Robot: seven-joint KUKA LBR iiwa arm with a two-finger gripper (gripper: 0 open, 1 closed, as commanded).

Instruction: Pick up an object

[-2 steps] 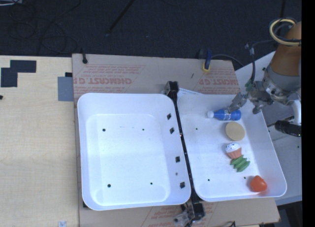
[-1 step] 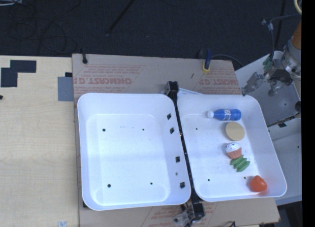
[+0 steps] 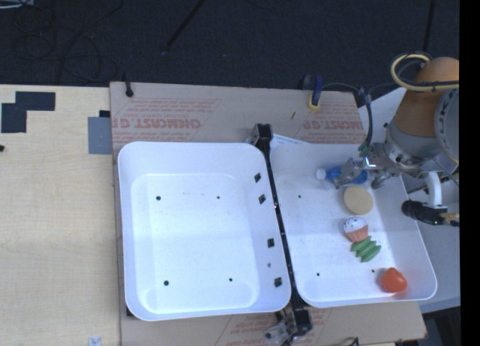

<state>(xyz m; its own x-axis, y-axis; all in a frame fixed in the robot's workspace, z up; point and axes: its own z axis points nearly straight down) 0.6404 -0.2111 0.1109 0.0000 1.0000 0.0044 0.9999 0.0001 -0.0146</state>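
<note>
Round tan disc (image 3: 358, 201) nr gripper (image 3: 352, 175)

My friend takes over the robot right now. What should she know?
Gripper: low in the right bin, near its far edge, beside a blue object; grasp unclear.
Right bin objects: tan round piece just below the gripper, then a white-and-orange toy, green piece, red ball at the near corner.
Done: nothing visibly lifted.
Left: pick up one object.

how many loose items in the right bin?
5: a blue item under the gripper, a tan disc, an orange-and-white toy, a green piece, a red ball. The arm may hide more.
</note>
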